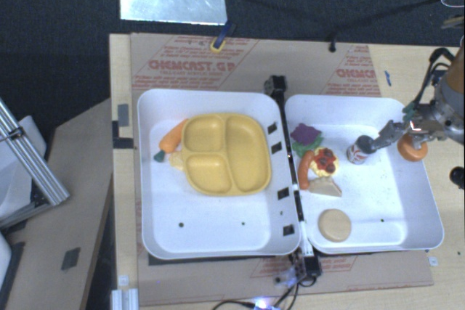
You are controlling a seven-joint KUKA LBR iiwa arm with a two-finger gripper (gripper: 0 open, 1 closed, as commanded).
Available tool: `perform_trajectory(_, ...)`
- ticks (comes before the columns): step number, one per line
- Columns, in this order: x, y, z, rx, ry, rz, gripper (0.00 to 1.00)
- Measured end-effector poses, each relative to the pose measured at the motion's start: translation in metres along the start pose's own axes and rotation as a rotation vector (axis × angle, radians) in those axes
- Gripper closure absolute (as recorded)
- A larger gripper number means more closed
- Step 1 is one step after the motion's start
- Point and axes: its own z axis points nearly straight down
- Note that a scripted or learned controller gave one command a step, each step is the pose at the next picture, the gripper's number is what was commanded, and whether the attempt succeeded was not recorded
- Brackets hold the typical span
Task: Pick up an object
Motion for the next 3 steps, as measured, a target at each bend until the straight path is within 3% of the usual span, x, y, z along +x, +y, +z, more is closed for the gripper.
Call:
perform_trajectory(1, 0.000, 0.002, -0.007, -0.012, -0.003, -0.003, 0.00)
perform_trajectory(3, 0.004, -0.001, 0.085, -0.008, -0.001, -0.002, 0.00)
